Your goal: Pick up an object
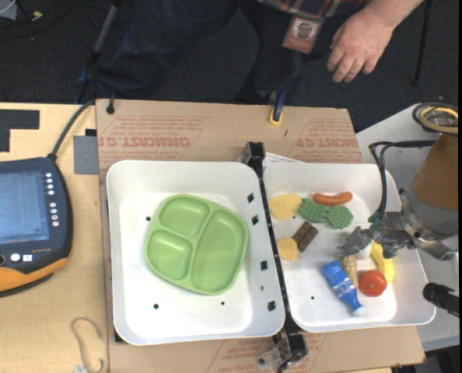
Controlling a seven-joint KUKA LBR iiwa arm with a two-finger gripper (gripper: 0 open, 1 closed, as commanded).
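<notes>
While I watch from the overhead camera, the end effector (373, 242) hangs low over the right bin (402, 311), right above the toy food I want it to grab: a yellow banana (383, 261), a red tomato (372, 284) and a blue bottle (341, 285), all near one another. I cannot tell whether it is apart or together, and nothing visibly sits in it. I judge the loose pile is meant to offer easy targets. The green divided plate (196, 242) lies alone in the left bin (130, 301). Mirrored print on the cardboard (161, 134) under the bins is too blurred to read.
</notes>
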